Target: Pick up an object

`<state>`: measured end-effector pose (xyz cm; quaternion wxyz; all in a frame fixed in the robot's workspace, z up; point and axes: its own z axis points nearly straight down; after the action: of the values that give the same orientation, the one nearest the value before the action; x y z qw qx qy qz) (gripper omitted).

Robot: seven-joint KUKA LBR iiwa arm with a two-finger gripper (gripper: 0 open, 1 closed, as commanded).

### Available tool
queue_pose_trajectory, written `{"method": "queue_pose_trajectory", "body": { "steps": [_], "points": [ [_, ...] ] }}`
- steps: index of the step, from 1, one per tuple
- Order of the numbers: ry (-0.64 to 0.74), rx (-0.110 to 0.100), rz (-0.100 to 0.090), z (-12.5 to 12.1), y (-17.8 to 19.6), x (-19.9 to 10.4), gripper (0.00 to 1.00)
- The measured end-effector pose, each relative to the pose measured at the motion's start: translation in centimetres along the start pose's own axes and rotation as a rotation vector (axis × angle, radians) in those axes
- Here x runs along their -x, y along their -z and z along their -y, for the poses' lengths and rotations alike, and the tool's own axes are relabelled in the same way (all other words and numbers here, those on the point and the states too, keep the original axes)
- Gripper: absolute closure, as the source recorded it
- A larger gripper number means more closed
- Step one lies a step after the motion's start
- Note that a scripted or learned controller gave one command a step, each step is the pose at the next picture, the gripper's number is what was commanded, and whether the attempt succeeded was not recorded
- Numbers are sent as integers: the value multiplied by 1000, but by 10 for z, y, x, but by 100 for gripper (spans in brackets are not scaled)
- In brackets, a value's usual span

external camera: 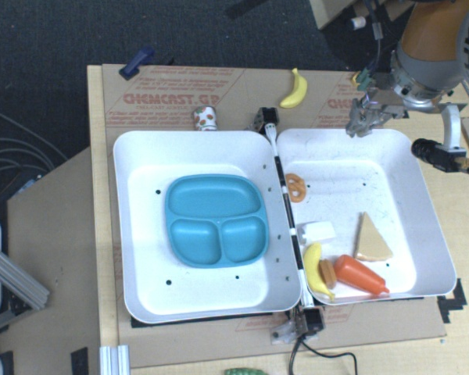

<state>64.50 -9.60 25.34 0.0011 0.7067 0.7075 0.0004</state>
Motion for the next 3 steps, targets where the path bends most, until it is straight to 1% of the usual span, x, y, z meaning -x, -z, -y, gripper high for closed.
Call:
{"method": "queue_pose_trajectory", "body": {
  "steps": [1,3],
  "points": [
    [0,0,0,-22,7,-1,100],
    [0,-4,-1,-22,9,-35,100]
  ]
}}
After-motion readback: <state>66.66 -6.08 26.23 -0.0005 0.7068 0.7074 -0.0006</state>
